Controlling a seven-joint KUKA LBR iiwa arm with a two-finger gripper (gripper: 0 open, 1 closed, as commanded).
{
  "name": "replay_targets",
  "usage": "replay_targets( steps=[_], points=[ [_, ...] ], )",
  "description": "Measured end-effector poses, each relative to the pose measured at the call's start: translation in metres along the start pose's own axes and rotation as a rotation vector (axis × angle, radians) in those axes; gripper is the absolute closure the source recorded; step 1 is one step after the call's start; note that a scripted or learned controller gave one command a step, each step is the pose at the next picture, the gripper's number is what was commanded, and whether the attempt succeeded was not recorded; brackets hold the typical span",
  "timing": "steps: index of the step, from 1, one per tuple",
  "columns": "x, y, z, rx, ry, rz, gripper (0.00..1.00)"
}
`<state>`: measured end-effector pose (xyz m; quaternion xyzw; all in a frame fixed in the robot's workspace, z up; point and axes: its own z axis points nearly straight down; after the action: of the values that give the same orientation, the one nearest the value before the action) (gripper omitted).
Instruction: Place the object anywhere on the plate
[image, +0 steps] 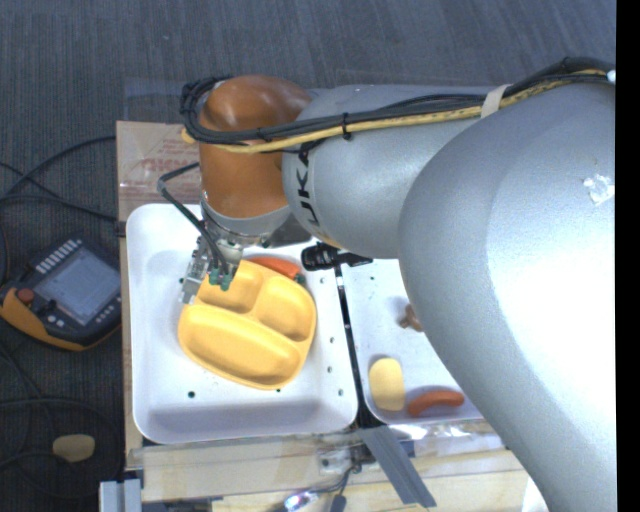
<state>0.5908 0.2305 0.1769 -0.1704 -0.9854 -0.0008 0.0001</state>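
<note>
Yellow, glossy moulded plastic plate (248, 330) with compartments lies in the left shallow white bin (150, 300); the claw (207, 276) hangs over its upper-left rim, finger state cannot be told. An orange smooth carrot-like piece (275, 267) touches the plate's far edge. The right bin (385, 300) holds a pale rounded lump (386, 382) and a reddish sausage shape (433, 402); dark ribbed carpet (60, 80) surrounds the tabletop.

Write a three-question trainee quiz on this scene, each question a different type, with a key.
1. True or false: the yellow plate lies in the right bin.
2. Where does the pincer hover? A) over the plate's upper-left edge B) over the handheld pendant C) over the right bin
3. Fill in: the pale yellow object lies beside a ___ sausage-shaped one.

Key: 1 false; 2 A; 3 red
</note>
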Motion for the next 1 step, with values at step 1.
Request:
replay_targets(
  steps=[1],
  points=[
    [0.0471,-0.0143,-0.1145,0.004,-0.003,0.342,1.00]
  ],
)
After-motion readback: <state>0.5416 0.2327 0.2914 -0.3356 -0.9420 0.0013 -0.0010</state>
